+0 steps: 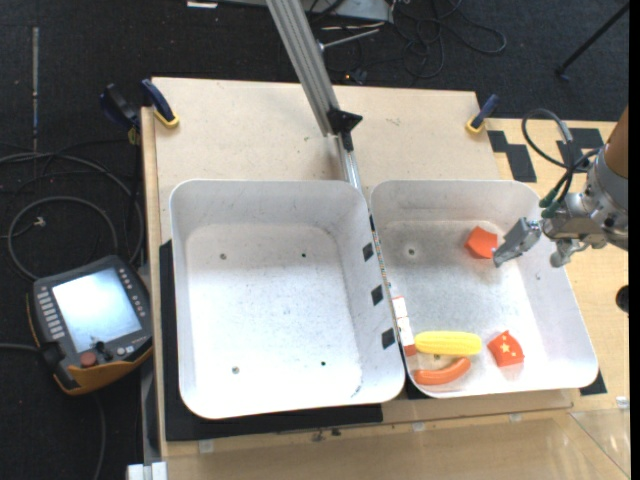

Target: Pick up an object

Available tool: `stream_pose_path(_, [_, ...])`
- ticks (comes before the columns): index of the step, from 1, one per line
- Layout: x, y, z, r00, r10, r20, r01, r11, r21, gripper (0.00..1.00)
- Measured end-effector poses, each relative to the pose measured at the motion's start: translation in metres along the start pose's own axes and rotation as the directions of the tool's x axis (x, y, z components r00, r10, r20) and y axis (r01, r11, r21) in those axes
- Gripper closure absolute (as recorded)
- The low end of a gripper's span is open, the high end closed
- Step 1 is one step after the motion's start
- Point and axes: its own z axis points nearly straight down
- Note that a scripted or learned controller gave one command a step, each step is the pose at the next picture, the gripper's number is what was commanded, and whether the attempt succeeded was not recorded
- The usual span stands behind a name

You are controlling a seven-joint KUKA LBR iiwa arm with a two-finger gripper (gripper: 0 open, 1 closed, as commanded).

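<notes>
bench [260, 138], two white bins | arm [610, 183] reaches in from right, over right bin [560, 308] | gripper [535, 246] fingers spread, holding nothing | orange block [482, 241] just left of fingers

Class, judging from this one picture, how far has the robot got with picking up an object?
Done: the pincer sits over the right bin, beside the orange block. In hand: nothing visible between its fingers. Left: grasp and lift; the yellow corn and red block lie untouched.
</notes>
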Motion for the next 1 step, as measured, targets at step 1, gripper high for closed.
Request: stream_pose_path(1, [-0.0001,0.0000,0.0000,1.000,0.001,0.000,-0.001,1.000,0.000,0.00])
